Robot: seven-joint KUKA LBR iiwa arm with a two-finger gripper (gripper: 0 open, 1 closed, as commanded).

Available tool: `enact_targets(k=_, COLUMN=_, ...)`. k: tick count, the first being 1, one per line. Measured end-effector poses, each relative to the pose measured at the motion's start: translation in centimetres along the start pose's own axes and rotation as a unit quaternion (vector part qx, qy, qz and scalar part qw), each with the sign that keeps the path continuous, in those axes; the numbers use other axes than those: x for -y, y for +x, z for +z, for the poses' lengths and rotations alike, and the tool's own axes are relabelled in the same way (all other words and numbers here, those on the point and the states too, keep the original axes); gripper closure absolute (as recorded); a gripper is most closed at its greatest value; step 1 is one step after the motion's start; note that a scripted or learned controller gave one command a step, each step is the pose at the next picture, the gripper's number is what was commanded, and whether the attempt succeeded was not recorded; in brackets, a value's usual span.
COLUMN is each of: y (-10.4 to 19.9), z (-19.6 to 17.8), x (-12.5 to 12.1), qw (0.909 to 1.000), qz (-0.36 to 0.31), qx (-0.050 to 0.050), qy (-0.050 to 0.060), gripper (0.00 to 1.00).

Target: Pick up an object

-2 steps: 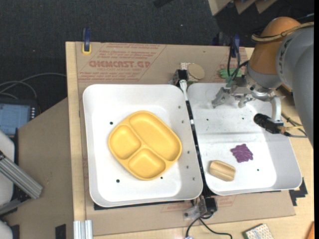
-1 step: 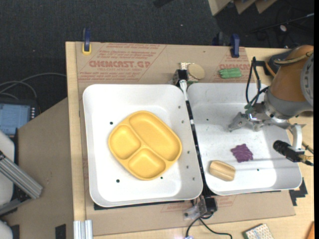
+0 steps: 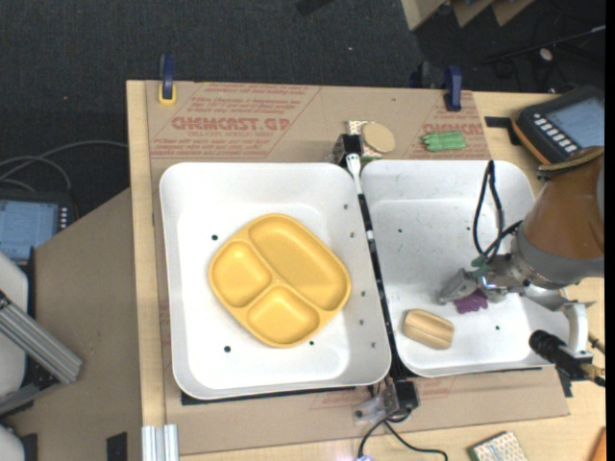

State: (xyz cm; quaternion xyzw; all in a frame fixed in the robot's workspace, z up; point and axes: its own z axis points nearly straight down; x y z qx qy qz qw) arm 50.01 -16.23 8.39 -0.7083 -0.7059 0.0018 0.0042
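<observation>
In the right bin [image 3: 423,209], a small purple object [image 3: 471,303] lies near the right side. My gripper [image 3: 469,286] is low over it, touching or nearly touching its top. How the gripper stands around the purple object is hidden by its own body. A tan, bread-like lump [image 3: 428,328] lies close by to the front left, apart from the gripper. The arm [image 3: 567,224], with its orange band, reaches in over the bin's right wall.
A yellow divided plate [image 3: 279,279] rests in the middle of the left bin [image 3: 192,200]. Behind the bins on the bench sit a green piece [image 3: 444,142] and a tan disc [image 3: 379,138]. A black cable [image 3: 483,209] hangs over the right bin.
</observation>
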Motion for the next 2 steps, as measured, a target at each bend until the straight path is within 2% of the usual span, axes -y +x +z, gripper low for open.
enact_targets(k=1, y=-0.1, z=-1.2, x=-0.6, qw=1.0, qz=-0.001, qx=0.003, qy=-0.007, gripper=1.0)
enact_targets(k=2, y=8.4, z=-10.7, x=-7.0, qw=0.9999, qz=-0.007, qx=0.002, qy=-0.012, gripper=1.0)
